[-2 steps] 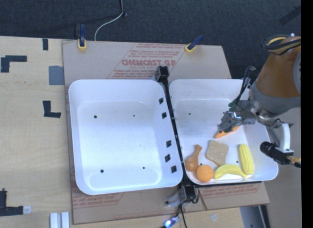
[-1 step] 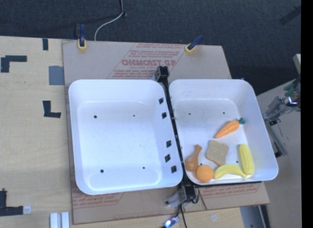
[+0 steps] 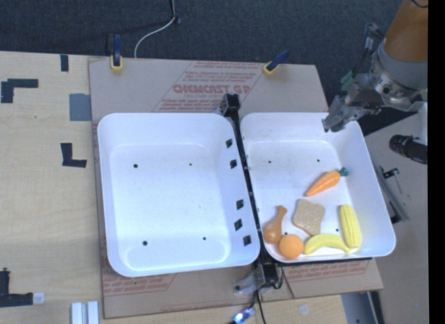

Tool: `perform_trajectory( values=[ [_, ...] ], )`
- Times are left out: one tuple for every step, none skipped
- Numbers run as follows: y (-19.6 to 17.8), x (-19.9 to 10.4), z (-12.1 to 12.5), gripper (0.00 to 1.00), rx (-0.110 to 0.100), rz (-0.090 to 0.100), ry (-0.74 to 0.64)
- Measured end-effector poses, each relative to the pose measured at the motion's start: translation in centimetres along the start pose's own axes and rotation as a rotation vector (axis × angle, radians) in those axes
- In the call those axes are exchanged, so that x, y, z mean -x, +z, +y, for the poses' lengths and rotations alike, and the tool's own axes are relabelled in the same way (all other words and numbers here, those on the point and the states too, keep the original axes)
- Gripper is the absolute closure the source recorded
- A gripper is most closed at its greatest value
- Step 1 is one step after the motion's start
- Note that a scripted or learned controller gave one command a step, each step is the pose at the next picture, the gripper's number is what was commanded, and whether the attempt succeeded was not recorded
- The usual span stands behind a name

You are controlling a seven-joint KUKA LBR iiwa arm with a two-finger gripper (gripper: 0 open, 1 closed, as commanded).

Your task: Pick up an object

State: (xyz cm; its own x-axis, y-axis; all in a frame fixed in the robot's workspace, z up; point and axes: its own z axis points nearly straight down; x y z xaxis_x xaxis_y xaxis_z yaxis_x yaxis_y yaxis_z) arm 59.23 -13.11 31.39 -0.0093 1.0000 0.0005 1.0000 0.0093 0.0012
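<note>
The right bin (image 3: 292, 131) holds several toy foods near its front right corner: a carrot (image 3: 323, 183), a slice of bread (image 3: 308, 215), a corn cob (image 3: 350, 226), a banana (image 3: 325, 245), an orange (image 3: 290, 247) and a drumstick-shaped piece (image 3: 275, 224). My gripper (image 3: 336, 119) hangs over the bin's back right corner, above and behind the carrot. Nothing shows between its fingers.
The left bin (image 3: 118, 176) sits beside the right one, with a black divider (image 3: 239, 176) between them. Both rest on a cardboard sheet (image 3: 201, 86) held by a yellow and blue clamp (image 3: 115, 55) and another (image 3: 275, 60). A white cable (image 3: 156, 27) runs at the back.
</note>
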Motion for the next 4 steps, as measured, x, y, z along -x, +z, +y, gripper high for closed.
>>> perform_trajectory(
  values=[
    [8.6, -2.9, -10.7, 1.0, -0.019, 0.004, 0.011],
    [-4.3, -6.8, -8.2, 1.0, 0.012, -0.001, 0.002],
    [-17.4, -12.4, -10.7, 1.0, 0.015, 0.001, 0.002],
    [-22.4, -17.8, -10.6, 1.0, 0.005, 0.001, 0.002]
  ],
)
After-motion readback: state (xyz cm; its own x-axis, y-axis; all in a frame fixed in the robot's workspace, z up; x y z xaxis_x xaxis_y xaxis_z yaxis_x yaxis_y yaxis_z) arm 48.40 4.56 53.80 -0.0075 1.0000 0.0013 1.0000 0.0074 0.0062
